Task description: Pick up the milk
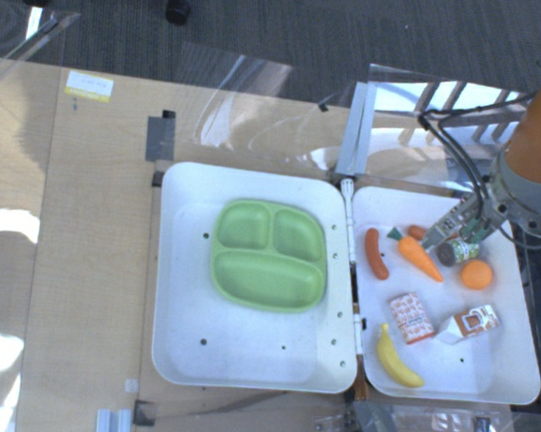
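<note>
Over the right bin (510, 377), I hang at its far edge, well apart from the milk (473, 322).

From the overhead camera, my gripper (455, 238) sits low above the carrot (420, 258), just beside the orange (476, 274); whether my fingers are spread or pressed together I cannot tell, and nothing shows between them. The milk carton lies tilted near the bin's front right, with a pink box (411, 318) and a banana (396, 357) to its left. A sausage (375, 252) lies by the divider. The left bin (175, 343) carries a green tray (270, 255).
</note>
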Robot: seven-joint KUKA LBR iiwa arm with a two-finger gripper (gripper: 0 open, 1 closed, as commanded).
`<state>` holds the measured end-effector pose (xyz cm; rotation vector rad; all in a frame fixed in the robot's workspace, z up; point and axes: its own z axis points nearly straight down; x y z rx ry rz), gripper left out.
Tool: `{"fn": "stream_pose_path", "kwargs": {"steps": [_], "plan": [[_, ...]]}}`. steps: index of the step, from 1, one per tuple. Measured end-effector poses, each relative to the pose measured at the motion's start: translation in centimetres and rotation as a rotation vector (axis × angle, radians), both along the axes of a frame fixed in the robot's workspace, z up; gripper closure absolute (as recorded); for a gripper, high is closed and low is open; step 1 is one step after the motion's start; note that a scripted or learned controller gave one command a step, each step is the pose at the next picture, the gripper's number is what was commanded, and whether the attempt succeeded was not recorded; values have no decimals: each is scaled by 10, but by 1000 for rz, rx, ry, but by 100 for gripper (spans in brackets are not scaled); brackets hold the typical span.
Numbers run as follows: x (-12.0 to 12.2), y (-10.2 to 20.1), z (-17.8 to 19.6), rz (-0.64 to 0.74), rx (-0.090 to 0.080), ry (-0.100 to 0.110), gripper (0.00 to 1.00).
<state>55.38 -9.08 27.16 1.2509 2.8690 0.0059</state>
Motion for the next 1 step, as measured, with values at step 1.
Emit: {"fn": "stream_pose_path", "kwargs": {"steps": [1], "plan": [[71,30,10,131,-1,1,100]]}}
